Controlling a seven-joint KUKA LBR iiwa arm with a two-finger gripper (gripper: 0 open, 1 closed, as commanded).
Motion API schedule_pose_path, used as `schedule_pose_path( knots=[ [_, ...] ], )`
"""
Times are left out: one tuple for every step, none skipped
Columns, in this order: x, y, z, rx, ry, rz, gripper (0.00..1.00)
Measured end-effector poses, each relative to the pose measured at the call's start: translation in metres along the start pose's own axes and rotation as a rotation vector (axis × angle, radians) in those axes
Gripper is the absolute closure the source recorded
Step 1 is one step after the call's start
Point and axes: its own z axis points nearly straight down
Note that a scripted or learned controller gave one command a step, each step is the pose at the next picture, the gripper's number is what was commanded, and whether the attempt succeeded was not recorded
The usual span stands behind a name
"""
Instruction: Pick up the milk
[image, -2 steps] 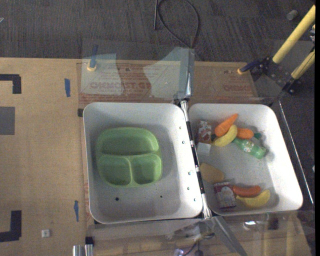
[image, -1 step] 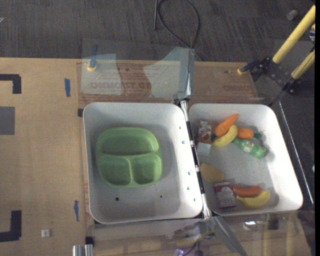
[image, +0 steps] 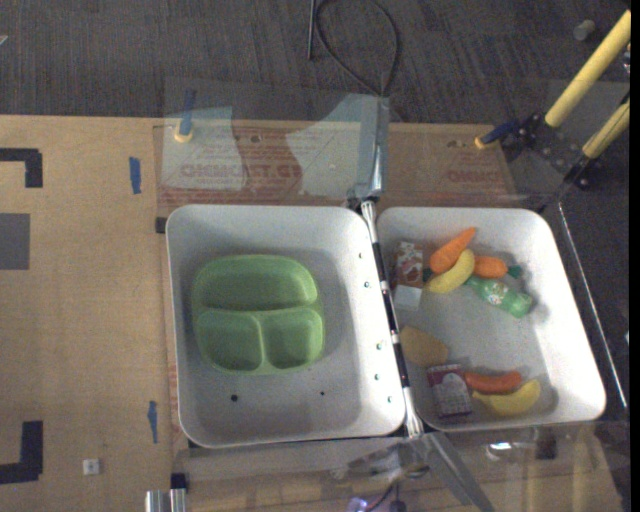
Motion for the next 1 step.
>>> schedule_pose_path(
  knots=[
    [0.0006, -0.001, 0.0003, 0.001, -0.001, -0.002, 0.0]
  ],
)
